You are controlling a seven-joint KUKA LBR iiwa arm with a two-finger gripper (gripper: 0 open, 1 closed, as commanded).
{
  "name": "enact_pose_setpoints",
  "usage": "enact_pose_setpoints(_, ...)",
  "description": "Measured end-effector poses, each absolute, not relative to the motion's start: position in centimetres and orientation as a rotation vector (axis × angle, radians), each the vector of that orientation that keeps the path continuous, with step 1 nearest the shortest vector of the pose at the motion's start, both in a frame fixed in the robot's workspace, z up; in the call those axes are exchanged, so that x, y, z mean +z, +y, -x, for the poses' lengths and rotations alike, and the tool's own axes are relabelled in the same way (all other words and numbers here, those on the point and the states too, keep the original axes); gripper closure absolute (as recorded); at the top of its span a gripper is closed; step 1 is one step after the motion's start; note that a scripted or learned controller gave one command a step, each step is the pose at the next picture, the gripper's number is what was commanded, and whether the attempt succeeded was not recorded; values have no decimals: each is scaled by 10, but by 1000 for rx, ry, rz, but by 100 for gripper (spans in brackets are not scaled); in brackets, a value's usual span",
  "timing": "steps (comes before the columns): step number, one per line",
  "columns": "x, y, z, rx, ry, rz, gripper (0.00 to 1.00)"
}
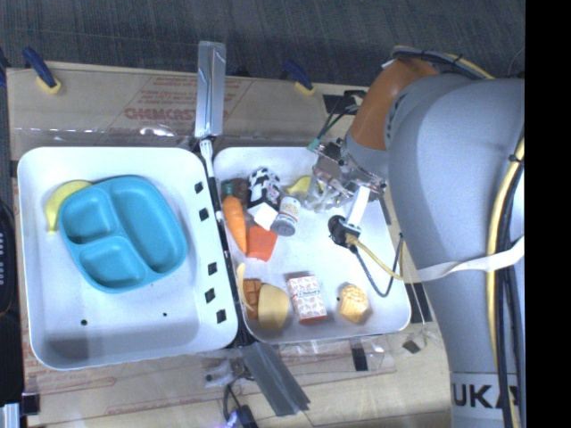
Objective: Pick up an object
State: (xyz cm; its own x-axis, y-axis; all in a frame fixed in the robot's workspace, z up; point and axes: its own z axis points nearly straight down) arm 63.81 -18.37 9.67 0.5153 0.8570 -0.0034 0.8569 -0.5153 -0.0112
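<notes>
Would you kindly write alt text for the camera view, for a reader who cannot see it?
A grey robot arm reaches from the right, its end effector low over the right bin, which holds a carrot, a small can and a patterned box. The left bin holds a blue divided tray.

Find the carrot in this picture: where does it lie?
The carrot lies in the right bin, along its left wall, beside the orange block and below the black-and-white toy.
</notes>
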Motion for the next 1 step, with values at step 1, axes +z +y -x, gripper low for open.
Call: enact_pose_setpoints(1, 89, -196, -656, 11, -1765, 2590, 100)
